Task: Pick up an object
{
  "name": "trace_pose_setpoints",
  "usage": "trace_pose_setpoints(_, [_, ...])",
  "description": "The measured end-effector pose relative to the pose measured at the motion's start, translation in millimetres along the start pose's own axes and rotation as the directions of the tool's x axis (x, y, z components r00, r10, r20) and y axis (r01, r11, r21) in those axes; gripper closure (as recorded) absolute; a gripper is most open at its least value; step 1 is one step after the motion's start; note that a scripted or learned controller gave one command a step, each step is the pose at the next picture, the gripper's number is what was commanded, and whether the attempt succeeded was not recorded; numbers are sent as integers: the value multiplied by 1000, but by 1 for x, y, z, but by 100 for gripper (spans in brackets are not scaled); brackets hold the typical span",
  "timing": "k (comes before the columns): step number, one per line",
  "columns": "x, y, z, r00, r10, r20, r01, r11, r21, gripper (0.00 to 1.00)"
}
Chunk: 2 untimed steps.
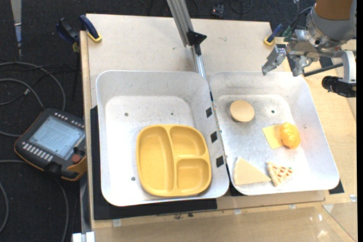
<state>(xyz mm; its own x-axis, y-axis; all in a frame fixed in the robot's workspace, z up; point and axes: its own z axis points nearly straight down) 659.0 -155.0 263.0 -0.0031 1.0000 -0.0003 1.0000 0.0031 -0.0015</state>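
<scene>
You are seeing the two-finger gripper (285, 63) hanging at upper right, fingers spread wide, gripping nothing. Below it, the round tan plastic disc (242, 111) is lying in the right-hand white bin (317, 139).

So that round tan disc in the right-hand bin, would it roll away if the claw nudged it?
Probably not: the round tan disc lies flat on the right bin floor, so it would more likely slide. It looks thin and low, which may make it awkward for the gripper to grasp. It seems light.
</scene>
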Motion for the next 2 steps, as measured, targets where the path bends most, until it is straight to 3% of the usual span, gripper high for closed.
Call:
trace_pose_setpoints(1, [0, 0, 0, 1000, 0, 1, 0, 1000, 0, 0])
trace_pose_setpoints(2, [1, 1, 64, 1000, 2, -1, -2, 1000, 5, 0])
